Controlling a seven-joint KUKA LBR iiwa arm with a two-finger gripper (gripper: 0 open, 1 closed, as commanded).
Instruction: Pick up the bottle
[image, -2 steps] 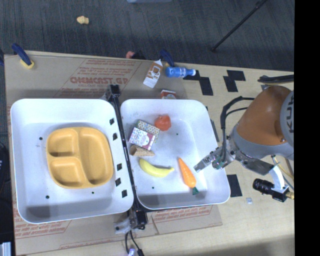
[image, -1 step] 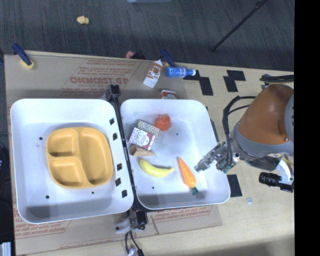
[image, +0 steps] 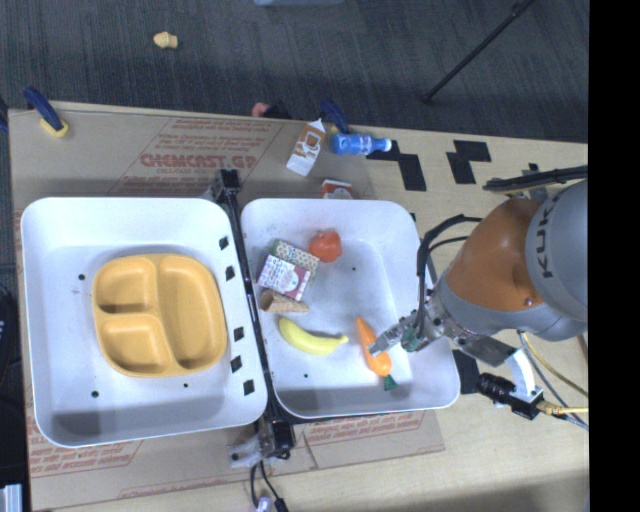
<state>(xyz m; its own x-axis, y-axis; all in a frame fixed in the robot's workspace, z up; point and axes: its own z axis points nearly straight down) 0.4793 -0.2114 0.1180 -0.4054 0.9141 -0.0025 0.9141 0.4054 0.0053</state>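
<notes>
Camera view shows the gripper (image: 385, 346) low in the right bin (image: 400, 225), at the carrot (image: 374, 347); whether it is clenched or released I cannot tell. The bottle (image: 352, 145) lies on the bench well beyond it, outside the bin past the far rim, on its side. To do this well, I judge the arm should lift clear of the bin, travel over that rim, and come down across the bottle's narrow width.
</notes>
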